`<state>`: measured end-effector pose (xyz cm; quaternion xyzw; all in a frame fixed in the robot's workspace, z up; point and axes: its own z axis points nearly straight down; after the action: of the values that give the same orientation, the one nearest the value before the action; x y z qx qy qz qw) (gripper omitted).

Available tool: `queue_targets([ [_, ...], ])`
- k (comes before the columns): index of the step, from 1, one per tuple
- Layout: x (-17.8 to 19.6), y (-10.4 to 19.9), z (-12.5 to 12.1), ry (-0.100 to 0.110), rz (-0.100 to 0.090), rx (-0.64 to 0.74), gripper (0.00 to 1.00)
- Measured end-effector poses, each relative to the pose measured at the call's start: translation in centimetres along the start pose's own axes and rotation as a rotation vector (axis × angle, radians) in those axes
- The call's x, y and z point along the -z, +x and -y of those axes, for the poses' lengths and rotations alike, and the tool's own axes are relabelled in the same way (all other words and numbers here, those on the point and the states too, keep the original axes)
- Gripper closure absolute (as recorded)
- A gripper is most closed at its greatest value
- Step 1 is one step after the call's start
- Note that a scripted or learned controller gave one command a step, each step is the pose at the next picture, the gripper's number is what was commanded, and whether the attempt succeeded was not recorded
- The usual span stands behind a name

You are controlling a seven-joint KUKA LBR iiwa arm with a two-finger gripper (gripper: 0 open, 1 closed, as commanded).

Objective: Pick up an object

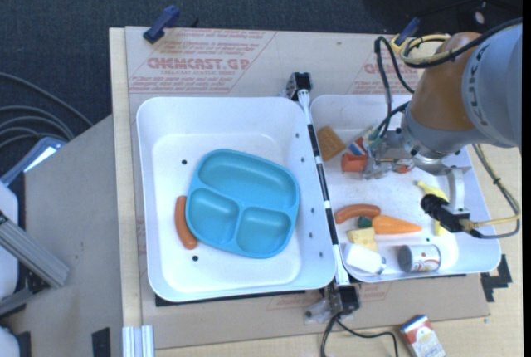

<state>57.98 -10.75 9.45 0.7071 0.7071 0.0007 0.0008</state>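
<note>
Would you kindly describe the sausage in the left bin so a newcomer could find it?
Find the left white bin, which holds a blue three-compartment plastic plate. Against the plate's left edge lies a small orange-red toy sausage, the only loose item there.

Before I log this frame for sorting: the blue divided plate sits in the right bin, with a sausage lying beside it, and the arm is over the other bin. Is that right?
Not quite. The camera view shows the blue divided plate in the left bin, not the right one. The rest holds: a sausage lies beside the plate, and the arm is over the other, right bin.
</note>
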Motion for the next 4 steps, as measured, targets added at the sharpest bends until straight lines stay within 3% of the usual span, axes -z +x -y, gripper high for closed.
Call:
queue_targets([
  [1, 0.0, 0.0, 0.0, 0.001, 0.000, 0.000, 0.00],
  [2, 1.0, 0.0, 0.0, -0.001, 0.000, -0.001, 1.00],
  [3, 1.0, 0.0, 0.0, 0.000, 0.000, 0.000, 0.00],
  [4, -1.0, 1.5, -3.1, 0.002, 0.000, 0.001, 0.00],
])
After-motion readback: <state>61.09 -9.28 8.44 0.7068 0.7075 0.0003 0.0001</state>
